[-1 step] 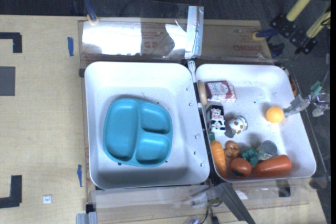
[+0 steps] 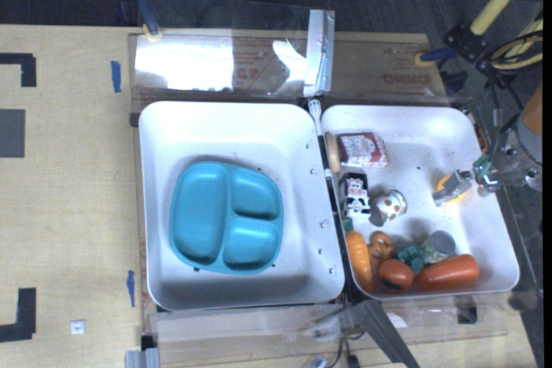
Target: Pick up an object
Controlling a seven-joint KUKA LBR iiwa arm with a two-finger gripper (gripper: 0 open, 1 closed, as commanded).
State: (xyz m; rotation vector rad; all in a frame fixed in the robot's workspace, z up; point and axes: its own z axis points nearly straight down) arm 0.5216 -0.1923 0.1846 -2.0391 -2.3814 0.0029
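Left shallow white bin (image 2: 155,142): one turquoise plastic divided plate (image 2: 227,216) at its centre; right shallow white bin (image 2: 414,121): pink-and-white carton (image 2: 361,150) near the far-left corner, black-and-white cow-patterned box (image 2: 354,195) by the left wall, small white spotted ball (image 2: 392,204) just beside it, orange carrot-shaped toy (image 2: 358,259), red tomato-shaped toy (image 2: 396,273) and long red-orange pepper-shaped toy (image 2: 448,270) along the near edge; gripper (image 2: 454,184) at the right wall, above the bin floor; state of its fingers cannot be told.
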